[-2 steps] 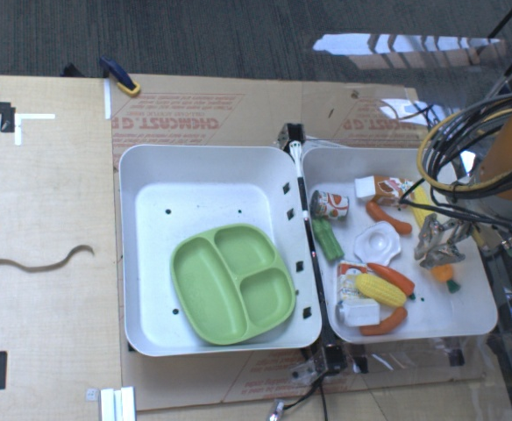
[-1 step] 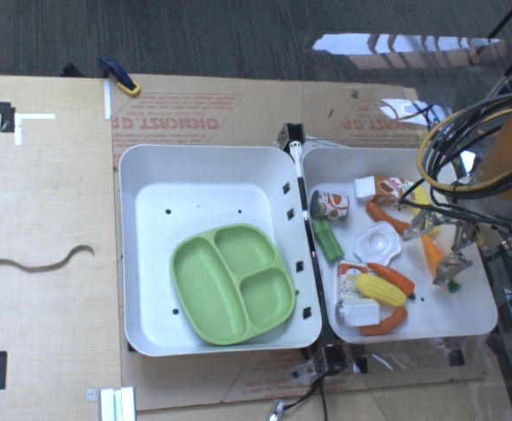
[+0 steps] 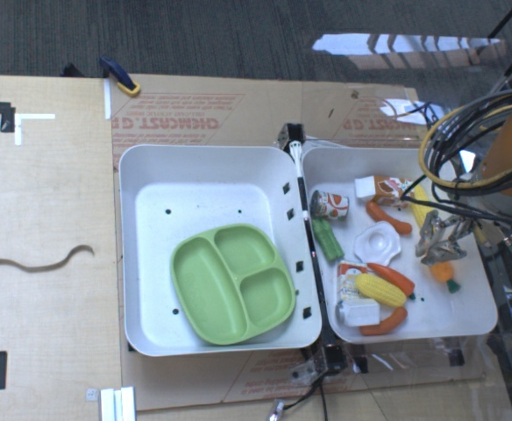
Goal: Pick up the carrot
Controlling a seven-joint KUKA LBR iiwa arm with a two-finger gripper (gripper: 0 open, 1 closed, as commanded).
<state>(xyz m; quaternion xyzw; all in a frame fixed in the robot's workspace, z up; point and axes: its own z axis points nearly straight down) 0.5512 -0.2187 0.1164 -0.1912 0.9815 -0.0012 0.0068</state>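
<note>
The claw [image 3: 438, 239] hung over the right bin's [image 3: 480, 318] right side; whether it stood open or closed could not be told. The carrot [image 3: 391, 277] lay well left of it, against the corn cob [image 3: 380, 288]. A green divided plate [image 3: 231, 282] sat in the left bin [image 3: 151, 182].

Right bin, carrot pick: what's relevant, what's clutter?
Relevant:
- carrot, lying near the bin's middle
- claw, low over the right side

Clutter:
- corn cob
- green cucumber
- small can
- sausage
- green divided plate, in the left bin
</note>
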